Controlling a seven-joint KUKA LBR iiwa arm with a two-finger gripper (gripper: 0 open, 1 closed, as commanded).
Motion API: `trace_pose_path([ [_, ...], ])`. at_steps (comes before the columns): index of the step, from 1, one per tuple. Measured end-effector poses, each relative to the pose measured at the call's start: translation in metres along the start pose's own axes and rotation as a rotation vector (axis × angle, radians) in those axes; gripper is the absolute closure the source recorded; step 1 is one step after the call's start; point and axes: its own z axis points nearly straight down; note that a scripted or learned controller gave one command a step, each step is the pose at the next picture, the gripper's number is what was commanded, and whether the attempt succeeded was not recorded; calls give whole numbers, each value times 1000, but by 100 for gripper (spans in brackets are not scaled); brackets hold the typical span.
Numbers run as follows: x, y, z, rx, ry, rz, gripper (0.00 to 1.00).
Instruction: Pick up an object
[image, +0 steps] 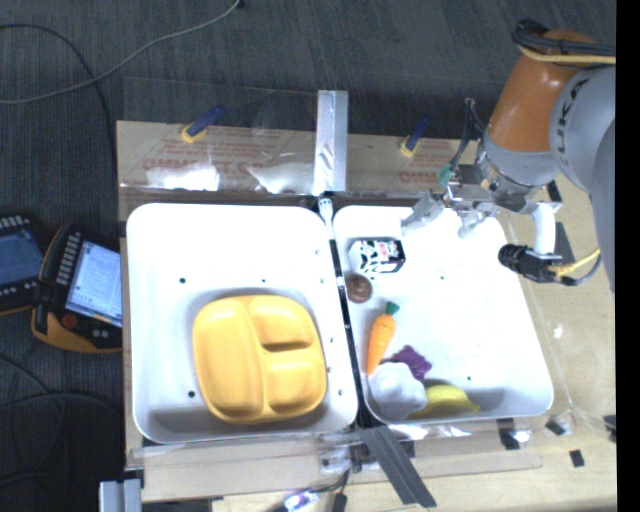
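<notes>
While the tool (446, 212) hangs open, holding nothing, at the right bin's (520, 300) far rim, bare floor lies below.

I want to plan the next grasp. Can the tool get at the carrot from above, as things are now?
Probably yes. The carrot lies with its top side bare in the right bin; the tool is over that bin's far edge. The purple thing and white thing crowd only its lower end.

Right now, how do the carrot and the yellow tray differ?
The carrot is orange, slim and tapered; the yellow tray is broad and flat with compartments. The carrot lies in the right bin among other items; the tray lies alone in the left bin. Both rest on a bin floor, untouched by the gripper.
</notes>
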Motion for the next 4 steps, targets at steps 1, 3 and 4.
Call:
trace_pose_path([
  [1, 19, -23, 121, 0, -1, -64, 0],
  [3, 20, -90, 124, -14, -6, -178, 0],
  [4, 19, -54, 124, -12, -3, -151, 0],
])
